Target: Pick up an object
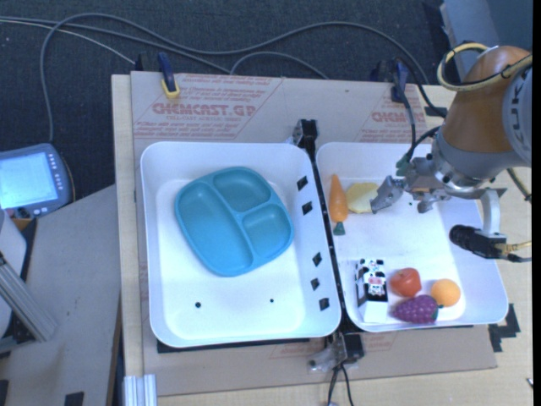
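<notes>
Cheese lies at back of right bin, beside carrot. Gripper just beside cheese, nothing seen between fingers; spread cannot tell. Risk: flat wedge slips from pinch, or fingers nudge carrot instead

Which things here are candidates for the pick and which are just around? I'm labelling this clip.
Belong to the job:
end effector, right bin, carrot, pale yellow piece, cow toy, tomato, orange, purple grapes.

Lying about:
left bin with blue divided plate, handheld screen, cables.
</notes>
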Motion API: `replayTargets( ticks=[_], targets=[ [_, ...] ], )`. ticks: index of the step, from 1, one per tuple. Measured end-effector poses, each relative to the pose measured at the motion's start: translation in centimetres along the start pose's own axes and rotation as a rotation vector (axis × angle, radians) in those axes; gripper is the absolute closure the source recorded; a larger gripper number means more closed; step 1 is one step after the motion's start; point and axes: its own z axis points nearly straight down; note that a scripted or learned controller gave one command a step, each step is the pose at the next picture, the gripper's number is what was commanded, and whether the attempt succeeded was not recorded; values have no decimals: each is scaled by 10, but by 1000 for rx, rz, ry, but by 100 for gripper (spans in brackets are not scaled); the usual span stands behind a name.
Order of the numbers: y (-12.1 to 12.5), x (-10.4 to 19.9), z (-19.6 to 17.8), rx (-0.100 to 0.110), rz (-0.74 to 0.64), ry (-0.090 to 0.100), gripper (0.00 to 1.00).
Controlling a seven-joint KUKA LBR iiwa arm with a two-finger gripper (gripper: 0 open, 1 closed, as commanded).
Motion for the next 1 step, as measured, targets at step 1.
replayTargets(
  ticks=[1],
  targets=[
    [6, 9, 53, 0, -1, 1, 0]
  ],
)
